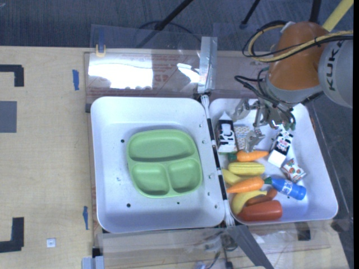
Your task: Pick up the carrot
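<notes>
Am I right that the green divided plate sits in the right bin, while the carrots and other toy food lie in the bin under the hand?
Not quite: the camera view shows the green plate in the left bin. The carrots and other food do lie in the right bin, under the hand.

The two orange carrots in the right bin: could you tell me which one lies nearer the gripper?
The upper carrot, just below the gripper. The other carrot lies lower, beyond the yellow corn.
</notes>
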You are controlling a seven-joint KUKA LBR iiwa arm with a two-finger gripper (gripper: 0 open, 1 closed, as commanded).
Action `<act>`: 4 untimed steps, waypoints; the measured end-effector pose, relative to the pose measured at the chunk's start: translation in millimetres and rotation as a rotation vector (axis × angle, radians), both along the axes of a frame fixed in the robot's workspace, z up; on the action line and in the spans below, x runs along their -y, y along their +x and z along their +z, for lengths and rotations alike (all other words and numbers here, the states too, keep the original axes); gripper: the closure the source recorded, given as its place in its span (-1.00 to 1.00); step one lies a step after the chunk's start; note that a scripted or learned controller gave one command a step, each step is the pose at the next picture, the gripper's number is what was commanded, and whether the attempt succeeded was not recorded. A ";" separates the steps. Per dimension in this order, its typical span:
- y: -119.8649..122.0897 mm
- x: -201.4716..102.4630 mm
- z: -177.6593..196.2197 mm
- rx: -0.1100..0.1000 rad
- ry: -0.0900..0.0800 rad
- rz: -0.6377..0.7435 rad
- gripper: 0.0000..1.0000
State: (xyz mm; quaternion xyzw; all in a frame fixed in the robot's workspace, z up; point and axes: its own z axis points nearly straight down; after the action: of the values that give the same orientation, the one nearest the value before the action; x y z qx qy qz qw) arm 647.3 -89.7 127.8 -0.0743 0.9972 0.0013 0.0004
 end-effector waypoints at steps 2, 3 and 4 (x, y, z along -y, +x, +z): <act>-39.6 -22.2 55.2 0.003 0.000 0.087 -1.00; -63.4 31.8 12.6 -0.002 0.000 0.168 -1.00; -61.6 43.1 -21.2 0.000 0.000 -0.040 -1.00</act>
State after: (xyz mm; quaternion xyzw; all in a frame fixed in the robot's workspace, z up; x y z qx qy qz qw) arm 585.7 -132.8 106.6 -0.0545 0.9985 0.0011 0.0006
